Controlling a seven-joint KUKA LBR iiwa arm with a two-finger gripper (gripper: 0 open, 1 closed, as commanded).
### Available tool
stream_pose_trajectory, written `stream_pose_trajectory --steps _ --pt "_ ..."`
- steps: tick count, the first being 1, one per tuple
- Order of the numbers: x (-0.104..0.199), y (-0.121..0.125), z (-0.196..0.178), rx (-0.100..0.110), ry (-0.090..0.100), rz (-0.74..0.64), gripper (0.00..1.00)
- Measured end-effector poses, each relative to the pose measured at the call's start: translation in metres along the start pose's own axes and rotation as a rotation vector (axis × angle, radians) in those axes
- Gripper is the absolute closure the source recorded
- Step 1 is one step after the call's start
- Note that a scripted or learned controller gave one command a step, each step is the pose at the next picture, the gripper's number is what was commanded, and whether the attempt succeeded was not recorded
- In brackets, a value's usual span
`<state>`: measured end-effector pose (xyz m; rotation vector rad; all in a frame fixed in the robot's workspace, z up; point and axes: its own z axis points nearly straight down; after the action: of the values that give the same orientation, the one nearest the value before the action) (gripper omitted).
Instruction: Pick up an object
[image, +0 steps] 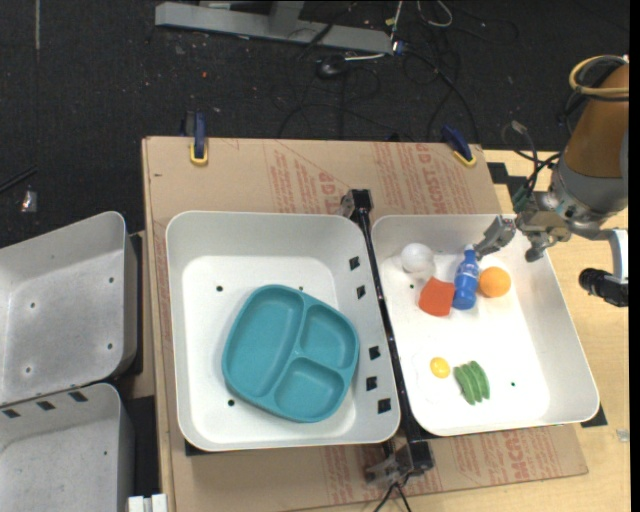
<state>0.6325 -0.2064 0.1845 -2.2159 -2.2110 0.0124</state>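
Gripper (520, 237) hovers over right bin's (560, 330) far rim, fingers spread, holding nothing. Nearest target: blue bottle (466, 280), upright between orange ball (494, 283) and red block (436, 298). Likely light, rigid, slick plastic; grasp across body. Also there: white ball (417, 259), yellow piece (440, 367), green pod (472, 382). Left bin (200, 250) holds teal divided plate (290, 352).

Dark speckled floor (90, 80) across upper frame, black cables (440, 70) trailing over it. Grey metal bar (270, 28) at top centre. Brown printed cardboard sheet (290, 175) covers surface at centre, held by blue-and-yellow clamps (198, 138) along its upper edge. Spare white trays (60, 290) at left edge. Pale wooden surface (600, 340) at right.
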Motion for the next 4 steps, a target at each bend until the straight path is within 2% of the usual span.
stream_pose_trajectory --steps 1,3,4 --pt "0.001 0.003 -0.01 -0.014 -0.003 -0.003 0.0" --pt "-0.001 0.015 0.094 -0.013 -0.003 -0.006 0.0" --pt "-0.001 0.016 0.081 -0.017 -0.005 -0.007 1.0"
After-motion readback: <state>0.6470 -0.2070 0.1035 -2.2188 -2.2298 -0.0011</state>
